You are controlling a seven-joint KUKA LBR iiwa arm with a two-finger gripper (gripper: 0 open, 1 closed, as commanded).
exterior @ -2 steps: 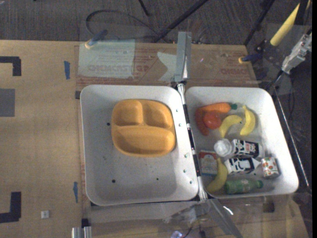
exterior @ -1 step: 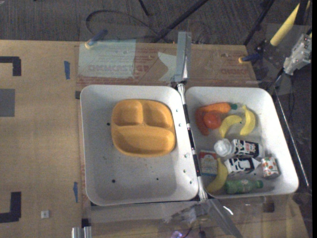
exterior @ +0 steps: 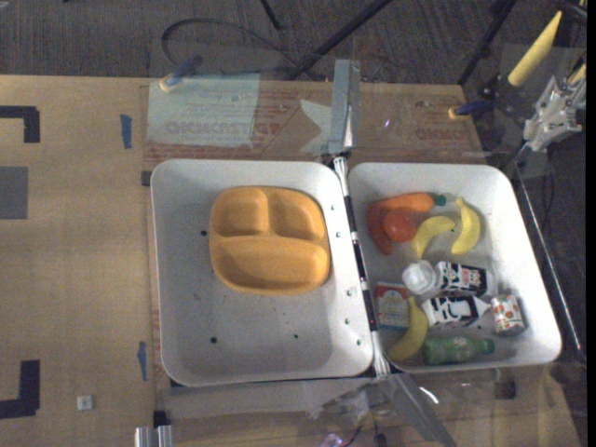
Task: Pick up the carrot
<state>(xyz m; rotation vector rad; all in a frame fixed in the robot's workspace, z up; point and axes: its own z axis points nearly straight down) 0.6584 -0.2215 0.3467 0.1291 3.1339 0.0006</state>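
Note:
The carrot (exterior: 408,202) is orange with a small green tip and lies on its side near the back left of the right bin (exterior: 521,250). Its front side touches a red round vegetable (exterior: 391,227), and a yellow banana (exterior: 432,235) lies just in front of its tip.
The right bin also holds a second banana (exterior: 467,226), a white bottle (exterior: 419,276), two black-and-white cartons (exterior: 460,277), a small red carton (exterior: 507,315), a third banana (exterior: 411,333) and a green bottle (exterior: 456,349). An orange divided plate (exterior: 270,240) sits in the left bin (exterior: 177,324). A pale metal fixture (exterior: 557,112) stands beyond the right bin's back corner.

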